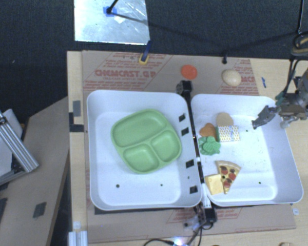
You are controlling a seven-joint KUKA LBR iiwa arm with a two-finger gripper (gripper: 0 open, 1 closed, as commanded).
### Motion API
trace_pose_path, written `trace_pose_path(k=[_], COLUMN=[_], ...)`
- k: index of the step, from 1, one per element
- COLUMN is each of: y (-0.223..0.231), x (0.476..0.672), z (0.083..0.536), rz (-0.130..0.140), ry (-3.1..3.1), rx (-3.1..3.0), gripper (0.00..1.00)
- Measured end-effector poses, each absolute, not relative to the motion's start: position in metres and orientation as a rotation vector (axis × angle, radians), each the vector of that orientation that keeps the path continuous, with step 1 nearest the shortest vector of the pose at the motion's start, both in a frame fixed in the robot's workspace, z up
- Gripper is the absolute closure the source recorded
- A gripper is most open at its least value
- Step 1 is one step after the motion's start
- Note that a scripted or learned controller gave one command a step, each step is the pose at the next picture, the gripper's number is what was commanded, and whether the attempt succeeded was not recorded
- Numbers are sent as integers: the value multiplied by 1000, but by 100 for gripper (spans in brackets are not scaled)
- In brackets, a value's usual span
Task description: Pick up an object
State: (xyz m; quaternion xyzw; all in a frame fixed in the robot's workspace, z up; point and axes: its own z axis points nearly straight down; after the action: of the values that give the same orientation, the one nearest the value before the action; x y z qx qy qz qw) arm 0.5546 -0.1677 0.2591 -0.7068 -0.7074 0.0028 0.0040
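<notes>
Cardboard-covered tabletop (118,68) carries two white bins; your gripper (262,118) hovers over the right bin (277,188), well apart from the toy pizza slice (227,172); whether it's gripping, I cannot tell.

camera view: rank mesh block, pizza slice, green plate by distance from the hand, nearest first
From the hand, over the right bin's upper right:
1. Mesh block, upper middle of the right bin, left of the hand.
2. Pizza slice, lower part of the right bin.
3. Green plate, in the left bin, across the divider.
</notes>
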Motion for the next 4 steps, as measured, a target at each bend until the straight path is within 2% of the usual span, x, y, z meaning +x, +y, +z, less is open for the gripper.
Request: trace_pose_path(k=[1, 3, 4], y=[-167, -166, -159], x=[557, 558, 554], z=[266, 181, 121], rz=[-1, 1, 2], ry=[-2226, -2222, -2221], rx=[-2219, -2219, -2218], gripper=[0, 0, 0])
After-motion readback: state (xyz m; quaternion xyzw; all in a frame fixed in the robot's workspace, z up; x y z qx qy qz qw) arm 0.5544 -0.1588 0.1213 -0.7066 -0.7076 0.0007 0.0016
